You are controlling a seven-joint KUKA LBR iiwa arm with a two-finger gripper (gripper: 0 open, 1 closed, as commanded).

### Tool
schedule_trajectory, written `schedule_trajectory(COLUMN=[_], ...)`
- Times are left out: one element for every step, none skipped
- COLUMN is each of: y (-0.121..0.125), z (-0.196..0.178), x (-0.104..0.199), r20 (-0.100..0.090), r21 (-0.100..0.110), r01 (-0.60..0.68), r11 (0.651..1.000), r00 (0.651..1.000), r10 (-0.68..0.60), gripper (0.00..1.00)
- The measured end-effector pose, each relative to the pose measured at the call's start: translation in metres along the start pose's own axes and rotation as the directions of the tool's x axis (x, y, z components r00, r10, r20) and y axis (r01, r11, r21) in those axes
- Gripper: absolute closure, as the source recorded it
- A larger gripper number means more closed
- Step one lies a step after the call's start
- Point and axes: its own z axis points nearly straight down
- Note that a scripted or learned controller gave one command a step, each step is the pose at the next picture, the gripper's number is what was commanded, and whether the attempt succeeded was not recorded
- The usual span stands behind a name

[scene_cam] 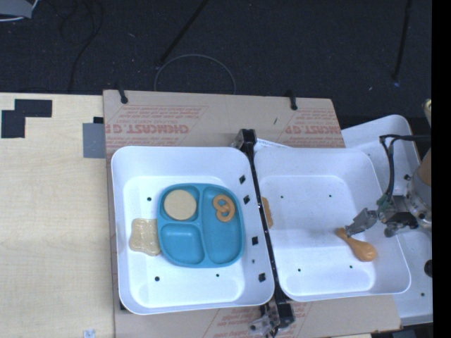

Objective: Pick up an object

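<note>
i see my gripper (368, 220) low over the right bin (310, 189), fingers spread, pinching nothing. the tan drumstick (358, 245) lies just below it on the bin floor. in the left bin (134, 174) sits a blue tray (201, 248) bearing a cookie (179, 204) and pretzel (224, 208).

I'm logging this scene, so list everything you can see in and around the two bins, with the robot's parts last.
bins: 2, white, side by side on the bench; left bin, right bin
divided tray: 1, blue, in the left bin
round cracker: 1, tan, tray's upper left compartment
pretzel: 1, orange-brown, tray's upper right compartment
toast-like piece: 1, pale beige, left of the tray
drumstick-like toy: 1, orange-tan, right bin, lower right
cardboard sheet: 1, brown, under the bins
gripper: 1, grey and black, at the right bin's right side
</note>
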Motion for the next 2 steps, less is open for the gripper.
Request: schedule_trajectory(y=[0.003, -0.007], z=[-0.006, 0.045], x=[0.0, 0.004], r20=[0.002, 0.0], r21=[-0.011, -0.007], r01=[0.003, 0.004], r11=[1.0, 1.0], r00=[1.0, 1.0], r10=[-0.003, -0.004], gripper=[0.0, 0.0])
